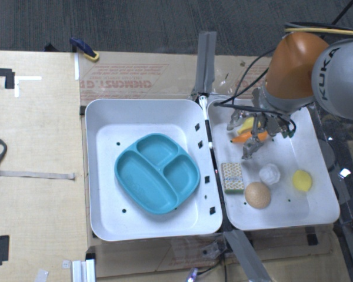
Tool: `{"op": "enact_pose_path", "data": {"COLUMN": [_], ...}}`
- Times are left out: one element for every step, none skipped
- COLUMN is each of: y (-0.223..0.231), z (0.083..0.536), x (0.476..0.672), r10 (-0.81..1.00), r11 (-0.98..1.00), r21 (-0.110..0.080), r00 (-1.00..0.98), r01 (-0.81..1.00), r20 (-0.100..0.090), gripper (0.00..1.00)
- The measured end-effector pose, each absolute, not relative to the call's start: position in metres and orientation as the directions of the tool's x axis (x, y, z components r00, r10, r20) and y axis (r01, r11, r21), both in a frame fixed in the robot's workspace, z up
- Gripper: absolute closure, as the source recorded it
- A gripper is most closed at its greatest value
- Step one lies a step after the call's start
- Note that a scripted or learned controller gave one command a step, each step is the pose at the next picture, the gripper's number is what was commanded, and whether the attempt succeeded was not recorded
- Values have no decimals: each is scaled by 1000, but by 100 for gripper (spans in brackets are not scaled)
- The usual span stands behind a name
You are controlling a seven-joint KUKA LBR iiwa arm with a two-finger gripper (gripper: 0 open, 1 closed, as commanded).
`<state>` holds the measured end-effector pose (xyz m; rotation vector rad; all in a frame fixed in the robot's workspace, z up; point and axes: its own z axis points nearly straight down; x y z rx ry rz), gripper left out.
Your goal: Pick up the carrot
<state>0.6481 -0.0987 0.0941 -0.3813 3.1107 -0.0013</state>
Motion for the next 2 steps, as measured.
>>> {"op": "enact_pose_path", "data": {"y": [-138,-137], "z": [95,106], "x": [603,605], "r10": [-212,-214], "r11": [977,977], "r21": [-2,-4], "r00": [-977,-977], "r01": [-212,-214], "r20": [-7,-14], "gripper": [0,100]}}
